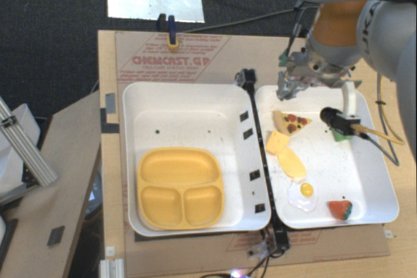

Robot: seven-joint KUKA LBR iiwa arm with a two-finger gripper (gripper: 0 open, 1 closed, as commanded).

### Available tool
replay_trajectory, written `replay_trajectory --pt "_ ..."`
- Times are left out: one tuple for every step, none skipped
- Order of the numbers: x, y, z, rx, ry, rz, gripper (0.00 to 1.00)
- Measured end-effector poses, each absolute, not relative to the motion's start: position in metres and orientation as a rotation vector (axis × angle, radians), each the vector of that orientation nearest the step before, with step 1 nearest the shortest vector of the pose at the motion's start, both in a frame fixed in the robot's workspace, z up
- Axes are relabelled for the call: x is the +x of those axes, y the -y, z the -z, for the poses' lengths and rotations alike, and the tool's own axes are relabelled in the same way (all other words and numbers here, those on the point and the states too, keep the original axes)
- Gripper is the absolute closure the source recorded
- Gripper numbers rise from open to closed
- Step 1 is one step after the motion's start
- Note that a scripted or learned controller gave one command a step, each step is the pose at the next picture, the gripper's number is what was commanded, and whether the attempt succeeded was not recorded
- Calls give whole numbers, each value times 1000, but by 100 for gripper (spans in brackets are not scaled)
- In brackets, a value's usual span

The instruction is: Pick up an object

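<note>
In the right bin (pixel 381 185) lie several toy foods. A pizza slice (pixel 291 121) sits near the far left corner, with a yellow cheese slice (pixel 277 142) and a longer yellow piece (pixel 292 163) just in front of it. Close to the front wall are a fried egg (pixel 304 194) and a red strawberry (pixel 340 208). My gripper (pixel 287 90) hangs over the far left part of this bin, slightly beyond and above the pizza slice, with nothing seen in it.
The left bin (pixel 189 107) holds a yellow divided tray (pixel 181 188) at its front. A small green thing (pixel 341 135) shows partly at the right bin's far right. The black divider (pixel 257 146) runs between the bins.
</note>
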State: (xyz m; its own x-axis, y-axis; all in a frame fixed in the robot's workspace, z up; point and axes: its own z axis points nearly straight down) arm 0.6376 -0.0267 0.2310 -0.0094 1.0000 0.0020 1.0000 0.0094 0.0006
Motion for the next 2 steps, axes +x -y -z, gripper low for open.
replay_trajectory --pt "633 -17 -230 -2211 2231 2 100" --pt "627 -75 -239 -2209 2233 5 100"
